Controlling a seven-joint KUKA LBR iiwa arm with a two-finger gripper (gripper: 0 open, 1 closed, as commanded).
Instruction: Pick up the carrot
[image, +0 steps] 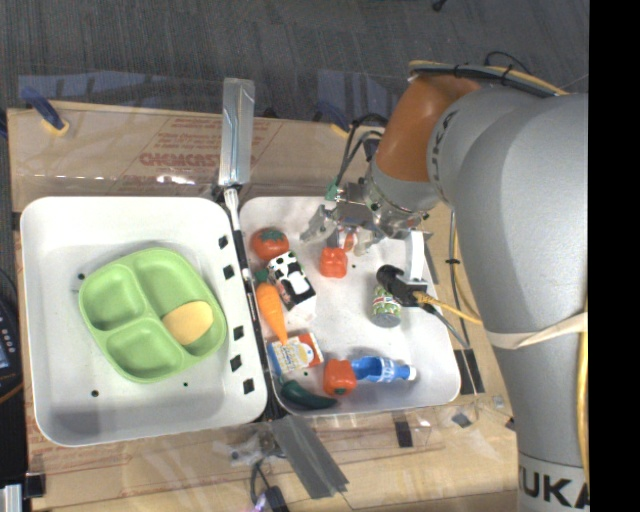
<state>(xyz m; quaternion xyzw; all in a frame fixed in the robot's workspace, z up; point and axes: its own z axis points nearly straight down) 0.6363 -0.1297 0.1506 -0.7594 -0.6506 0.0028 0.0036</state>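
Carrot (271, 309) lies untouched by the right bin's (440, 345) left wall, below the tomato (269, 243), while the tool (345, 228) hovers well apart above it, empty-looking, grip state unclear, so picking remains.

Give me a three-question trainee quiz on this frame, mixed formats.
1. True or false: the carrot lies in the right bin, near the wall it shares with the left bin.
2. What sits in the green plate? A) yellow round item B) blue bottle C) tomato
3. Fill in: the hand hovers over the ____ end of the right bin.

Key: 1 true; 2 A, the yellow round item; 3 far.
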